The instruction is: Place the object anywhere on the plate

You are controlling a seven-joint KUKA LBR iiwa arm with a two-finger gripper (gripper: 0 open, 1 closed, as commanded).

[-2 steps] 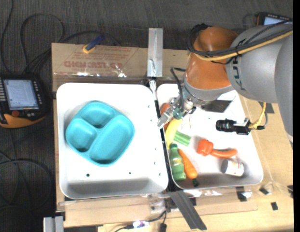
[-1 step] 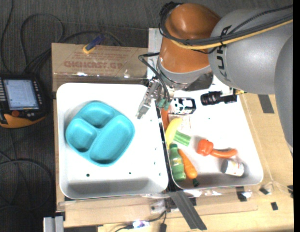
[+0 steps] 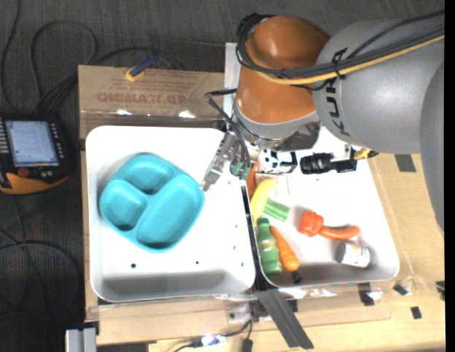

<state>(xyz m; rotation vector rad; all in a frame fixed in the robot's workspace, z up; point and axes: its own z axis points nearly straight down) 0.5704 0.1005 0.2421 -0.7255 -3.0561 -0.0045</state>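
Camera view, looking down at a slant: the clearest writing is on the brown cardboard box behind the left bin, printed in red capitals that seem to begin "CHEMLAST" (the remaining letters are too blurred to read). Dark letters run down the grey arm beside its orange band, apparently "KU" of the maker's name. A teach pendant with a lit screen lies on the floor at far left; its text cannot be read.

The gripper hangs over the right part of the left bin, its thin metal fingers pointing down and left, with the tips just beside the upper right rim of the plate, a turquoise divided plate with three compartments. The tips look close together with nothing visible between them, but whether they are fully closed I cannot tell.

The loose objects all lie in the right bin, to the right of the gripper across the divider: a yellow banana, a pale green block, a green vegetable, an orange carrot, an orange-red handled toy and a small white bottle.
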